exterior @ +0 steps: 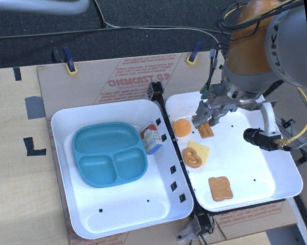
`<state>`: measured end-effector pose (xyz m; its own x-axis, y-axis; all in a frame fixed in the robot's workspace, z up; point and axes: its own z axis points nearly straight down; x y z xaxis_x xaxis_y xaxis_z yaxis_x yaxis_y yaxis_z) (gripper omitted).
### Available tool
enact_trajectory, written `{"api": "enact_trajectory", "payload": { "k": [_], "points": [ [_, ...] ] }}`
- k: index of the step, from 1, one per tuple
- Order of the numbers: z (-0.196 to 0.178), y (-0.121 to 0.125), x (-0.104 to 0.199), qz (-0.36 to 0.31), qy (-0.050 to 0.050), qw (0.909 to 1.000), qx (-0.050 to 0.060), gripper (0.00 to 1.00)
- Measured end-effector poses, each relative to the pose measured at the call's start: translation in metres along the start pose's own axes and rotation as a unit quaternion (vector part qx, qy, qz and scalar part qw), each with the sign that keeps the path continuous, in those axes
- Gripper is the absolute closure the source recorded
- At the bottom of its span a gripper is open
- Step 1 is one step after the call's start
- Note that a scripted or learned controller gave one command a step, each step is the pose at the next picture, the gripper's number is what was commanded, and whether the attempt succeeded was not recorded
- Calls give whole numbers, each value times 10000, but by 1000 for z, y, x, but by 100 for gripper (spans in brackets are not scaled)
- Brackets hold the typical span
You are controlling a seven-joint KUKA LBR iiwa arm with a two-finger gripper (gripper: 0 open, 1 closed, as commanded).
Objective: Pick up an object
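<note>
Orange-brown small block [206, 131] lying in right bin [265, 188], sitting directly under gripper [205, 118]; finger state being indiscernible

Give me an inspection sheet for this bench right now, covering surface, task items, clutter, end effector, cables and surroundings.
Surface: cardboard sheet under two white bins, left bin and right bin.
Job's things: right bin holds orange ball, pretzel on yellow piece, toast slice, small brown piece.
Clutter: left bin holds blue divided plate and small can.
End effector: low over the right bin beside the brown piece; grip unclear.
Cables: black cable crosses the top; yellow hose by the arm.
Surroundings: two clamps on the cardboard's far edge.
</note>
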<state>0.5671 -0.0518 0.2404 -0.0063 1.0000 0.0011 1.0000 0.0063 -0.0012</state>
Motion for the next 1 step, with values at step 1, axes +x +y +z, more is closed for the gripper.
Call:
{"api": "enact_trajectory", "payload": {
  "k": [1],
  "points": [
    [5, 28, 53, -5, 1, 10000, -3, 100]
  ]
}}
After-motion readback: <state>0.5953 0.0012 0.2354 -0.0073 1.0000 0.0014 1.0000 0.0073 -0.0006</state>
